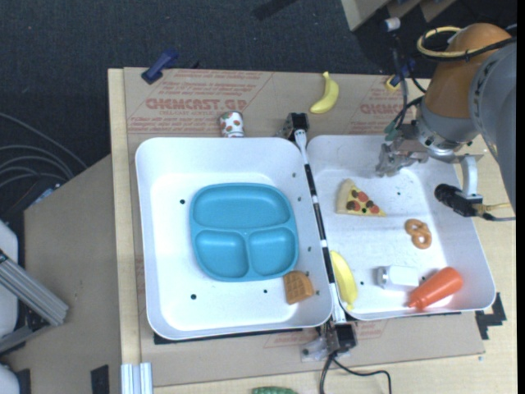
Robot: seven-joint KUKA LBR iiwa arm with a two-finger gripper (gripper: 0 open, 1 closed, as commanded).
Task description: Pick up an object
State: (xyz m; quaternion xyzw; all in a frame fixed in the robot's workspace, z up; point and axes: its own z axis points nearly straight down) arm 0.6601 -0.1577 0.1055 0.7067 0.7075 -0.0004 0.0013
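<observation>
The right bin (459, 220) holds a pizza slice (359, 199), a small pretzel (418, 233), a yellow banana (343, 277) along its left wall, an orange carrot (435, 288) and a white piece (399, 277) beside the carrot. My gripper (394, 159) hangs over the bin's far part, up and to the right of the pizza slice. I see nothing held in it. The left bin (164, 179) carries a blue divided plate (244, 230) and a brown waffle piece (298, 286).
On the cardboard behind the bins lie a second banana (326, 95), a small spotted toy (232, 124) and a blue object (158, 66). A black clip (295, 125) sits where the bins meet. The arm's grey body (484, 89) looms over the right bin's far corner.
</observation>
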